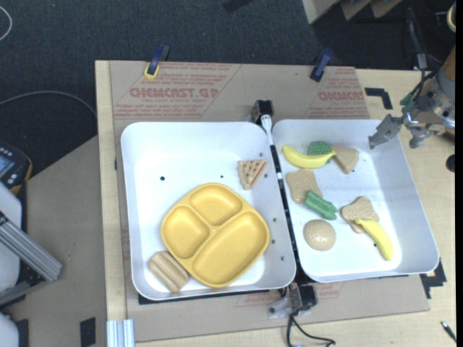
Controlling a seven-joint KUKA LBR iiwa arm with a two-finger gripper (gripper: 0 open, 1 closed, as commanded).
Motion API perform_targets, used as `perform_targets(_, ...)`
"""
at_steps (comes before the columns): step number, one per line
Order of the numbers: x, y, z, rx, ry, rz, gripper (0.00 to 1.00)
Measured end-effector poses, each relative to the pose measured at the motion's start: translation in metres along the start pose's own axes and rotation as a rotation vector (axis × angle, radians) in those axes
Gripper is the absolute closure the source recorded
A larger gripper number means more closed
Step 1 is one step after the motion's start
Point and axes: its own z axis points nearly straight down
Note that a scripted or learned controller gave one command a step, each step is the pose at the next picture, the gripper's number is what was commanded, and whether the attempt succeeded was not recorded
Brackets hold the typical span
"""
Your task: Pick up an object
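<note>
bread roll (168, 271) nearest, banana (307, 157) in right bin left of hand (400, 131), fingers spread, nothing held

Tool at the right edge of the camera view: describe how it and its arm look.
The tool is small, grey metal, with thin dark-tipped prongs pointing left over the right bin. Behind it sits a silvery, knobbly wrist block, pale and partly cut off by the frame edge. No markings are legible.

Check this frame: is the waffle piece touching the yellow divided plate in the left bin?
Apart. The camera view shows a strip of white bin floor between the waffle piece and the yellow divided plate's rim.
</note>
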Motion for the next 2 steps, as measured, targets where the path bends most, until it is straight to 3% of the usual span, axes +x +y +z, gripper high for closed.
perform_targets(1, 0.0123, -0.0799, -0.2124, -0.020, -0.007, -0.001, 0.00)
perform_targets(2, 0.0131, -0.0781, -0.2121, -0.007, -0.005, -0.002, 1.00)
